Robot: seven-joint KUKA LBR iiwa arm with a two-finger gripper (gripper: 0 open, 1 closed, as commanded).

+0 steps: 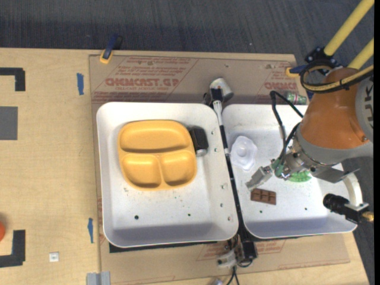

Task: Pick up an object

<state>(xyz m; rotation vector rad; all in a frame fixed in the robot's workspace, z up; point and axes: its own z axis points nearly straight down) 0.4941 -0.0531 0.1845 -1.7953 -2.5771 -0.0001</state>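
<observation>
In the right bin, my gripper hangs low over the floor, reaching in from the right. A brown chocolate bar lies just below it, apart from it. To the gripper's right, a green object sits partly hidden under the wrist. A clear plastic cup lies up and left of the gripper, near the bin's left wall. Nothing shows in the gripper's grasp.
The left bin holds a yellow divided plate with a small black object against its right side. A ridge between the two bins runs close to the gripper's left. The arm's orange band covers the right bin's upper right.
</observation>
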